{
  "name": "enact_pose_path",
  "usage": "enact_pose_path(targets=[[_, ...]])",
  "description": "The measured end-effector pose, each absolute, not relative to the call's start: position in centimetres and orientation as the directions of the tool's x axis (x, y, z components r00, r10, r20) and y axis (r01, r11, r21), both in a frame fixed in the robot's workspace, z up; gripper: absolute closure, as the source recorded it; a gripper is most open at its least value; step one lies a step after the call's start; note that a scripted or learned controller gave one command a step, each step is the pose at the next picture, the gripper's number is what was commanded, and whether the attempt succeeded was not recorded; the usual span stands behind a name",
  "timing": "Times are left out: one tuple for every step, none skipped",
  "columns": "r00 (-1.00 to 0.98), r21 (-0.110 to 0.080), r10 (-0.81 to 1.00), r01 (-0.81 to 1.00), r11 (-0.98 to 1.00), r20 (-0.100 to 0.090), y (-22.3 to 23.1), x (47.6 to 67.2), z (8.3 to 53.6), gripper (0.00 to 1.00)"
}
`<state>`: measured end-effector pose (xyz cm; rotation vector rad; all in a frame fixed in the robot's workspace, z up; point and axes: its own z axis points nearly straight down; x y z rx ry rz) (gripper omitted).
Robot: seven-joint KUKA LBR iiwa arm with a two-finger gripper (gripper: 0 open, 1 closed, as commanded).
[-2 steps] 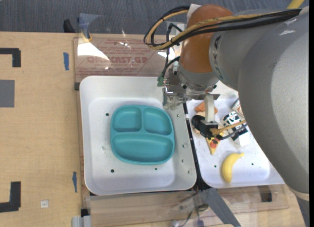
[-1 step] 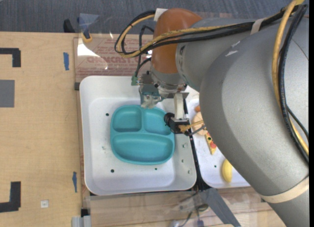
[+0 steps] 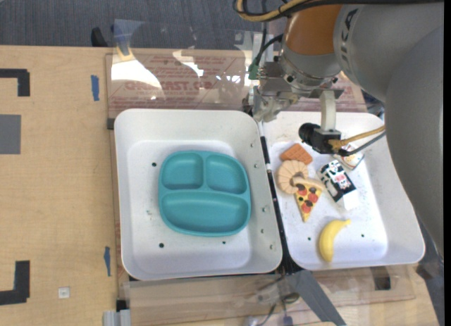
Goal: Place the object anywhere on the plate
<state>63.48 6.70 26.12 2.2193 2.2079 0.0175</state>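
Step in hand: nothing is seen held, so an object is judged yet to be picked from the right bin point(image 3: 373, 236).
Gripper point(image 3: 262, 110): seen above the back rims where the two bins meet; whether it is open or closed cannot be told from this angle.
Object: not singled out by the task. The candidates lie in the right bin, well apart from the plate point(image 3: 204, 194).
Candidates: an orange cracker point(image 3: 297, 153), a tan pretzel point(image 3: 289, 175) touching a pizza slice point(image 3: 308, 201), a black-and-white carton point(image 3: 338, 179), and a yellow banana point(image 3: 330, 239).
Best pick: the banana is likely easiest, since it lies alone, curved and plump, while the flat pieces crowd together.
Placing: the load should be carried over the divider and lowered into the left bin point(image 3: 134, 177). Any teal compartment is acceptable, and release is best made low.
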Motion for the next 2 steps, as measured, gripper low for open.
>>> enact_pose_path(targets=[[-0.007,-0.012,1.0,1.0,0.007,-0.002,13.9,65.9,16.6,1.0],[0.002,0.009,1.0,1.0,-0.002,0.0,8.0,62.5,26.6,1.0]])
